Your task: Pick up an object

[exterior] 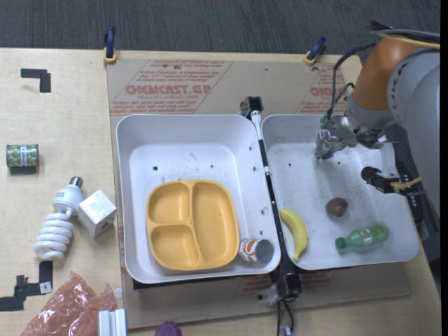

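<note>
The pincer hangs over the right bin; I cannot tell its state. Below it lie a brown ball, a bottle and a banana.

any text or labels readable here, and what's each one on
"CHEMCAST" with more letters after it, in red, on the brown protective sheet behind the left white bin; its smaller lines are too blurred to read.
A cut-off copy of the same red print sits on the sheet behind the right white bin; unreadable.
Labels on the small green can, green plastic bottle and small tipped can: too small to read.
</note>
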Action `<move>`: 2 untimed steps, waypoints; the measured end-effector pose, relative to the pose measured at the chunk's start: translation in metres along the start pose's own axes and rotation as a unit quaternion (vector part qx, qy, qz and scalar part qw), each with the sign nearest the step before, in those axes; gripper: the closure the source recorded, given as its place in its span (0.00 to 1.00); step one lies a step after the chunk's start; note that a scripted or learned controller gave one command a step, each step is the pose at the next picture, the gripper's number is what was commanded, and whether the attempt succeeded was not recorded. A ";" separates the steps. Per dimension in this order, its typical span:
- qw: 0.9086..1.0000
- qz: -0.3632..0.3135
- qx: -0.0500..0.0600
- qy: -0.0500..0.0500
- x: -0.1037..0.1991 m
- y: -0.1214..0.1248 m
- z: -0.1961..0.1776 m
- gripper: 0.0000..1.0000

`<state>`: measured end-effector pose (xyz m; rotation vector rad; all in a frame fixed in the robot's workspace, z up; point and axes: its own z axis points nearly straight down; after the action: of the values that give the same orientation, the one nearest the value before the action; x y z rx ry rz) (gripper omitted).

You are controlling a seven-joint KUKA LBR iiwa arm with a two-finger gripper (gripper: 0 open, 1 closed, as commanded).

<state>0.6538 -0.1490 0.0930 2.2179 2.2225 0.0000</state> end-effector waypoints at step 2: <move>1.000 0.002 0.000 0.000 -0.005 -0.158 0.000 0.00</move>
<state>0.4960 -0.1538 0.0924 2.2230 2.2190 0.0004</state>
